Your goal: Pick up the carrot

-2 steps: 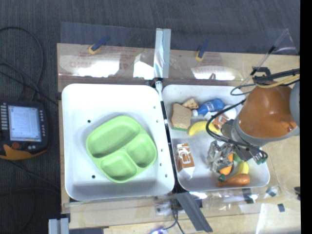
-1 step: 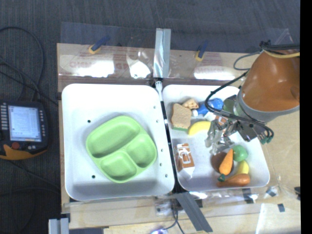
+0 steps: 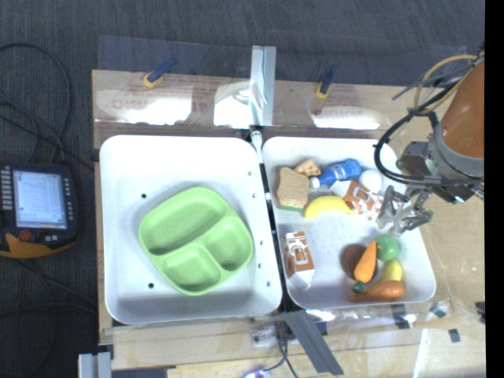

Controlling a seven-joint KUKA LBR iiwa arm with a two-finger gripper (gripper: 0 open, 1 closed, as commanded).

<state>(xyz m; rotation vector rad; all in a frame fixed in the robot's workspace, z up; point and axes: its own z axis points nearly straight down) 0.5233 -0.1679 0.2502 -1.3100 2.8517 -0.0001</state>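
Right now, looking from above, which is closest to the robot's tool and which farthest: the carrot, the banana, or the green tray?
1. Carrot, just below-left of the tool, right bin.
2. Banana, further left, same bin.
3. Green tray, far off in the left bin.

Two white bins (image 3: pixel 118 211), one green tray (image 3: pixel 197 239), one carrot (image 3: pixel 365 261), one banana (image 3: pixel 327 206).

The arm (image 3: pixel 465 124) is cut off by the right edge, the carrot (image 3: pixel 365 262) overlaps a brown item (image 3: pixel 351 257) (identity unclear) — gripper (image 3: pixel 403 213) finger spacing too blurred to judge.
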